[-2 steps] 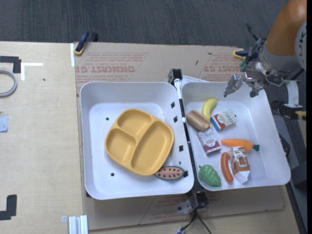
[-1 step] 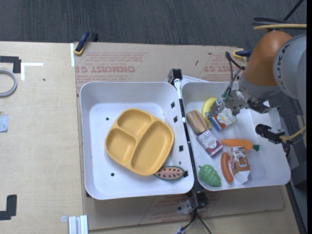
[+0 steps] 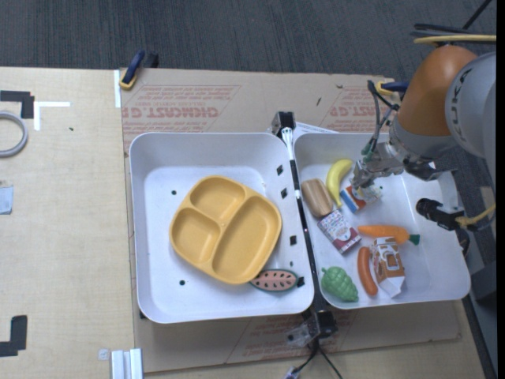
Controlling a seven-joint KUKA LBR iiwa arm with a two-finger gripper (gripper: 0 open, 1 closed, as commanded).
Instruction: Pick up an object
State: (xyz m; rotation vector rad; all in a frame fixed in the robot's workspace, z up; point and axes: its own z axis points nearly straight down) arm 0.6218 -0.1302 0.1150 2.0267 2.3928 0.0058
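Low over the right bin sits the end effector, hanging from the grey arm that reaches in from the right; from this slanted view it cannot be told whether it is spread or closed, nor whether anything is between its tips. Directly under and touching its outline lies a small red, white and blue packet, the nearest candidate for the pick. Just to its left is a banana, its long axis running roughly up and down the bin with a slight curve, and left of that a brown bread-like piece lying close against the bin's inner wall.

Toward the near side of the same bin are a red-and-white snack pack, a carrot lying crosswise, a sausage lying lengthwise, an orange-and-white carton and a green bumpy fruit in the near corner. These lie crowded, so a descent near the packet risks nudging the banana as well.

The left bin holds a yellow divided plate with a watermelon slice tucked by its near edge, well apart from the end effector. Both bins rest on the table.
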